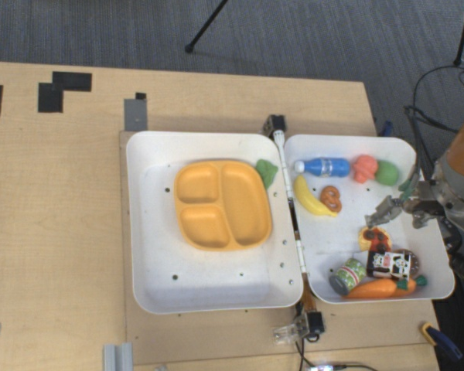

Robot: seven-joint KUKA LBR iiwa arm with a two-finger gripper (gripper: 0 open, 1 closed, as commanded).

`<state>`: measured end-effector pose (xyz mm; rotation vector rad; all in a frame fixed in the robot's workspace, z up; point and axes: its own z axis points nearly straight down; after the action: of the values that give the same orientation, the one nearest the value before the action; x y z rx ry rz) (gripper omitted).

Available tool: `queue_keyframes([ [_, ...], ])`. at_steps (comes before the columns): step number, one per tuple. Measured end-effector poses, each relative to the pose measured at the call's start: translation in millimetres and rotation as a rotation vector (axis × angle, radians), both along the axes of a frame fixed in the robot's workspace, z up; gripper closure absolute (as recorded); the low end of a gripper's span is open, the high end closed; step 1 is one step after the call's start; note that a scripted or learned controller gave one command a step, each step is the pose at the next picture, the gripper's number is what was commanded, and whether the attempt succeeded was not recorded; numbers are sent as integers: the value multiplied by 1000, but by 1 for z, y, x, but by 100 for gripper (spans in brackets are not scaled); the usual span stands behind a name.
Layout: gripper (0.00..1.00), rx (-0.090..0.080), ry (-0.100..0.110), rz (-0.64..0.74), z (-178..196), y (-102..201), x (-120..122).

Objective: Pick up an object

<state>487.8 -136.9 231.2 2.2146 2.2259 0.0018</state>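
My gripper (pixel 402 211) hangs over the right side of the right bin (pixel 319 242), open, with nothing between its fingers. Just below it lie a small orange and yellow toy (pixel 370 239) and a dark printed box (pixel 391 264). A green-labelled can (pixel 347 275) and an orange carrot (pixel 377 289) lie at the bin's front edge. Along the far wall sit a blue bottle (pixel 325 166), a pink lump (pixel 363 168) and a green ball (pixel 387 174). A banana (pixel 310 197) and a brown pretzel (pixel 331 199) lie on the left side.
The left bin (pixel 158 269) holds a yellow divided plate (pixel 220 205), with a green piece (pixel 267 172) at its far right corner. The arm (pixel 458 172) comes in over the right bin's right wall. Cables (pixel 429 99) run behind it.
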Motion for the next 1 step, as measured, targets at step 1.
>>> queue_keyframes([
  [1, 0, 1, 4, -4, -121, 25, -2],
])
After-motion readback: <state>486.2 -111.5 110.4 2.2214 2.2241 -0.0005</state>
